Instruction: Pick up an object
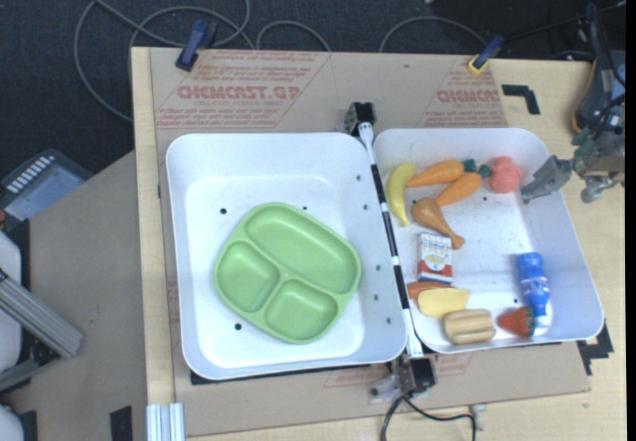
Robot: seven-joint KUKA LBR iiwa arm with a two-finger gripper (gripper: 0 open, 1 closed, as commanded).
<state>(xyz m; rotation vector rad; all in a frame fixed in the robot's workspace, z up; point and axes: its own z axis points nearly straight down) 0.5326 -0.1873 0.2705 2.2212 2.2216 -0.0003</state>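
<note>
1. Left bin (189, 230), frame centre-left: I count one green divided plate (288, 273).
2. Right bin (566, 230): one banana (399, 191), two carrots (437, 173), one drumstick (435, 220), one blue bottle (532, 282), all unpicked.
3. Gripper (568, 181), right edge: fingers spread, holding nothing. I judge the pick not begun.

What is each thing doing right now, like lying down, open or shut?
Green plastic divided plate: right way up, flat in the left white bin.
Blue plastic bottle: lying on its side in the right white bin.
Yellow toy banana: lying flat by the bin's left wall.
Two orange toy carrots: lying side by side.
Grey two-finger tool: open, holding nothing, at the right bin's far right edge.
</note>
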